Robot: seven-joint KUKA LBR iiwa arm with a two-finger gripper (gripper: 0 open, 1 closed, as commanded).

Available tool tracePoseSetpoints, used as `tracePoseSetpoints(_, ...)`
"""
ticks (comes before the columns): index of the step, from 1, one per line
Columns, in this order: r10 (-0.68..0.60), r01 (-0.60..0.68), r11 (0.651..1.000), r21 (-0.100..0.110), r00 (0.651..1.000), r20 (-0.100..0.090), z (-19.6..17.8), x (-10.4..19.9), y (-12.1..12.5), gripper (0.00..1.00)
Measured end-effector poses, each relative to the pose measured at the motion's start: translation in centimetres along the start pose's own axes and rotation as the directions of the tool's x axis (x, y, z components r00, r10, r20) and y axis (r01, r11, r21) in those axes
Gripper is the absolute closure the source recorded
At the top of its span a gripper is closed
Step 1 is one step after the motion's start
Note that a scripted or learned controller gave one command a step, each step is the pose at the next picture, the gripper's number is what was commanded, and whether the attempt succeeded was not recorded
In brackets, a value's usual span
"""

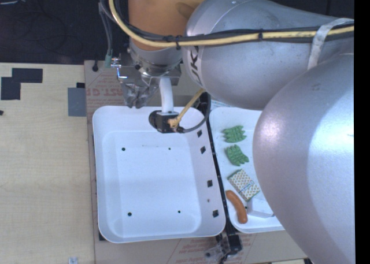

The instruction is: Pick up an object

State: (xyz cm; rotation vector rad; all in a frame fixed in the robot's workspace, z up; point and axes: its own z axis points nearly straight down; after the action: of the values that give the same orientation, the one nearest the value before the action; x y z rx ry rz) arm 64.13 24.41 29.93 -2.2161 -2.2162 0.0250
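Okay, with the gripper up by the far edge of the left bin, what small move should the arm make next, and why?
Probably swing the gripper toward the right bin. It hangs at the far rim of the left bin, while the things to pick lie in the right one: two green pieces, a patterned block and an orange sausage.

Fixed overhead camera, slanted down, both bins [110, 141]

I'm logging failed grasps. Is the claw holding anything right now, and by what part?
Cannot be told. The claw hangs over the left bin's far rim, with nothing visibly between its fingertips.
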Motion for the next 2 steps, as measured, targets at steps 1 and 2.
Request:
tracePoseSetpoints(1,-0.002,0.001,1.0,-0.027,1.0,-0.01,-13.9,-0.2,0.1,1.0)
tracePoseSetpoints(2,-0.005,0.005,1.0,-0.025,1.0,-0.009,-24.6,-0.1,-0.2,1.0)
